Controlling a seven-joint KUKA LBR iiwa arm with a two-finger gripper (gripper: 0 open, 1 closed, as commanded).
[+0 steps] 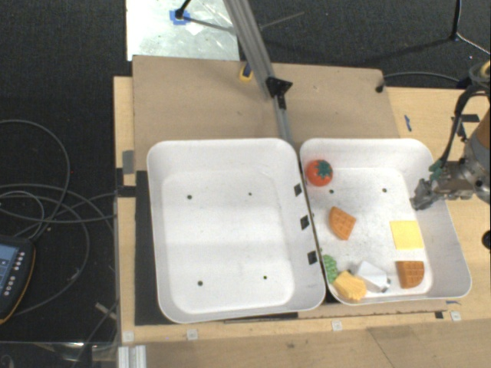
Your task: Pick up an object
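The right bin (418,153) holds a red tomato-like toy (319,172) at its far left, an orange waffle piece (342,223) near the middle, a flat yellow square (406,234), an orange-brown block (410,274), a yellow chunk (350,286), a white-grey piece (373,274) and a green item (329,266) at the near left corner. My gripper (424,196) hangs over the bin's right rim, above and right of the yellow square. Nothing shows between its tips.
The left bin (165,167) sits beside the right one, joined by black clips (304,221). A slanted metal pole (257,44) crosses the bench behind the bins. Cables lie on the floor at left.
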